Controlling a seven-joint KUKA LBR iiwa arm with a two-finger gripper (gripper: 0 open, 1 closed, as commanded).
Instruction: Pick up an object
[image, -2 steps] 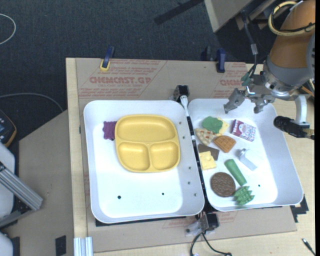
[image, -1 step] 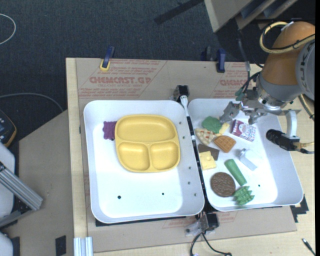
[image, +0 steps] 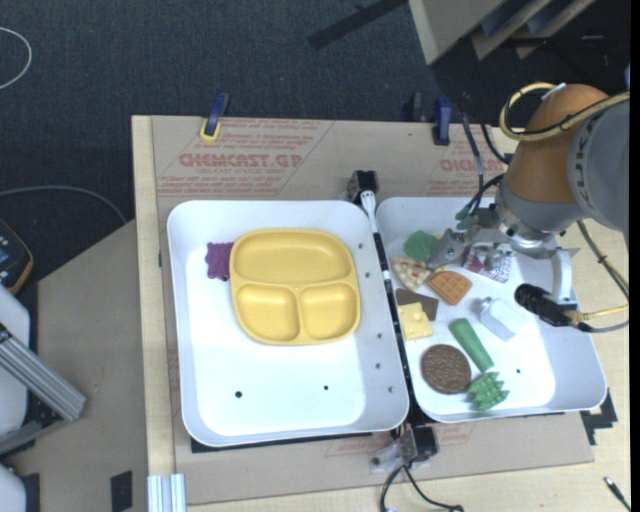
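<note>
Arm: reaches in over the right bin.
Gripper: low over the bin's far end, above the waffle and pizza slice; its opening cannot be told.
Left bin: holds a yellow tray and a purple piece.

Single fixed camera, mounted above the worktop, looks down at a slant from the near side, so the far edge with its two clamps sits toward the top of the frame and dark floor shows beyond it. Distance is moderate: both white bins fit whole, left bin and right bin side by side across the middle, with worktop margin around them. The arm enters from the frame's right, over the right bin's far corner.
</note>
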